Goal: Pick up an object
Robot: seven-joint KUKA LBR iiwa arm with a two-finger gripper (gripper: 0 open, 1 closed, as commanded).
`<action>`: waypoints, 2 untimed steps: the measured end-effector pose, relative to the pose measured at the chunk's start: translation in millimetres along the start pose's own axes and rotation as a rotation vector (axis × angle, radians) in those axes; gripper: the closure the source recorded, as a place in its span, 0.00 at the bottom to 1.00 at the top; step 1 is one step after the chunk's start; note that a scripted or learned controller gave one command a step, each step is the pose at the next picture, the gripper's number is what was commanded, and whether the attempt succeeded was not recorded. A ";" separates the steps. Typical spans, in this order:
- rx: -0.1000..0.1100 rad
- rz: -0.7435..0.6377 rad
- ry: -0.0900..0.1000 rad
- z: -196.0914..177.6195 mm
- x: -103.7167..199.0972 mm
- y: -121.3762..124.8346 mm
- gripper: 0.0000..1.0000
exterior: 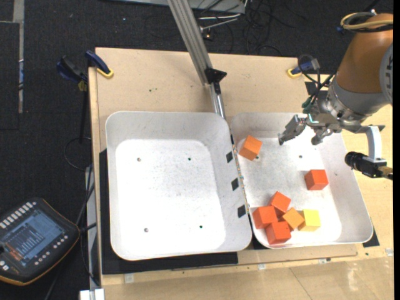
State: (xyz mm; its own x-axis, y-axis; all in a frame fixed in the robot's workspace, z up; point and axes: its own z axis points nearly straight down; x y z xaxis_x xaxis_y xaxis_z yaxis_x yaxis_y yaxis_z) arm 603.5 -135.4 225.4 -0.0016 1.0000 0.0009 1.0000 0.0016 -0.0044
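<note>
Blocks [284, 216] sat clustered near the right bin's [350, 186] front rim, one orange cube [250, 147] by the divider, another [316, 179] toward the right wall. Above the open middle hung the gripper [303, 132], fingers spread, grasping nothing. The tan worktop [156, 80] framed both bins.

1. My arm [369, 55] is orange above and grey at the wrist.
2. The two bins [169, 180] are white with fine dark speckles.
3. Blocks at five o'clock: orange and red-orange [279, 232], one yellow [311, 219].
4. The bench [156, 80] is pale tan.
</note>
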 end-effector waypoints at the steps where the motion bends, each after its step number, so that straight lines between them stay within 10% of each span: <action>1: -0.003 0.000 -0.001 -2.2 -0.2 0.4 0.00; 2: 0.002 0.002 0.000 61.2 -3.4 2.1 0.00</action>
State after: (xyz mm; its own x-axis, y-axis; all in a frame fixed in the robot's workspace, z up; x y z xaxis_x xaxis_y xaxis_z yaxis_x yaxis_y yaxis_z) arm 605.3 -138.8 164.2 0.0006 1.0000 0.0004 1.0000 -0.0006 -0.0063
